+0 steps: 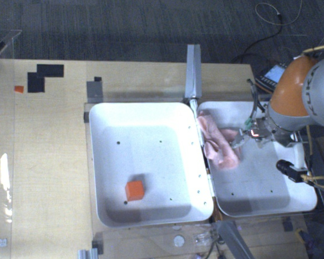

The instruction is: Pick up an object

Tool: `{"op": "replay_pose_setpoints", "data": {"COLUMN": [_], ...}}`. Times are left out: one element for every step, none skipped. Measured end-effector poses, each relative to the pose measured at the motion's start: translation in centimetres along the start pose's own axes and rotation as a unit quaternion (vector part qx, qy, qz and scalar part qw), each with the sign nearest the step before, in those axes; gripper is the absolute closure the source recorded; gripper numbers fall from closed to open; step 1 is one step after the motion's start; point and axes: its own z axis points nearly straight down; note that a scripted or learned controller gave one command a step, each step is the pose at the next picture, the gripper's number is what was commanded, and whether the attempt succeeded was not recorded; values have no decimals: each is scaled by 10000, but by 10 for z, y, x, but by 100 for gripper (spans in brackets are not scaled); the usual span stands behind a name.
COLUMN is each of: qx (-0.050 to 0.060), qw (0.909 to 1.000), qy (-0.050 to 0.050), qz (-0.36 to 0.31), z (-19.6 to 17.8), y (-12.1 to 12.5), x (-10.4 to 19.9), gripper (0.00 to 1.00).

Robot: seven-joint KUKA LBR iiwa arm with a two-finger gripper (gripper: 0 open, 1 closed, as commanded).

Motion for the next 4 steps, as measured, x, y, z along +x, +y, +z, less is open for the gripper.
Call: {"op": "replay_pose_setpoints", "data": {"qx": [-53, -102, -101, -19], "qw": [9906, 9904, 9904, 9839], "qy": [-17, -20, -24, -6], "qz": [-1367, -1378, -1377, -1785], "z": [20, 7, 7, -9], "y": [18, 21, 21, 43], "x": [27, 29, 29, 39], "gripper": [0, 100, 0, 0]}}
